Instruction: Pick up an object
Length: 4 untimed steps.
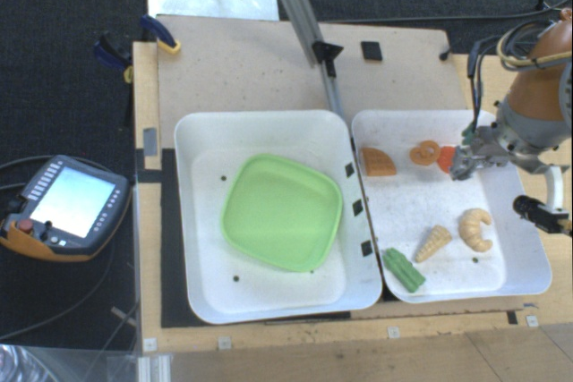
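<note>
The claw (463, 164) hangs low in the right bin (528, 282); whether it grips anything cannot be told. Just beside it lie a red piece (445, 159) and a doughnut (424, 153). A green plate (281, 212) fills the left bin (201, 282).

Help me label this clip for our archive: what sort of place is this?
Probably a robotics lab test bench: a grey and orange robot arm reaches over two white bins, a teach pendant lies beside them, and toy food such as a croissant lies inside.
</note>
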Tool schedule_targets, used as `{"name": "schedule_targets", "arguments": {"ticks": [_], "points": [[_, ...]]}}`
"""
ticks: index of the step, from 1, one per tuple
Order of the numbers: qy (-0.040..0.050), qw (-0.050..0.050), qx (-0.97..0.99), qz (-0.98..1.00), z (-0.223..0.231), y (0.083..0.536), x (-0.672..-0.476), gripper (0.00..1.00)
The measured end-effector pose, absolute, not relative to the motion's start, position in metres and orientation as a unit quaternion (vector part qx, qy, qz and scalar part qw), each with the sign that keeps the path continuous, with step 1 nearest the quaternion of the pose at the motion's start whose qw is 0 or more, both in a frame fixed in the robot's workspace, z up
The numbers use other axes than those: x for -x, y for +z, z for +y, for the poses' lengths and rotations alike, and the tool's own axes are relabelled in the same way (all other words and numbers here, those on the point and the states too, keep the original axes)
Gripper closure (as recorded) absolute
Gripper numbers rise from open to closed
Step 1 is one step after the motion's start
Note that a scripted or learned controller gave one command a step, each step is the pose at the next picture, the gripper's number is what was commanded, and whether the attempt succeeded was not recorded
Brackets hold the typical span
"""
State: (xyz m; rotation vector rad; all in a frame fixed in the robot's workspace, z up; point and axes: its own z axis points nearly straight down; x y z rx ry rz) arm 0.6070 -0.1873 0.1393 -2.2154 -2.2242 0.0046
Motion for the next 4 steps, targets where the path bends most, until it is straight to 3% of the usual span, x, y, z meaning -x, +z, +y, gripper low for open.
{"name": "schedule_targets", "arguments": {"ticks": [2,4], "points": [[0.0015,0.001,0.706,-0.709,-0.183,0.209,-0.612,1.00],[0.0021,0.002,0.705,-0.710,-0.074,0.207,-0.626,1.00]]}}
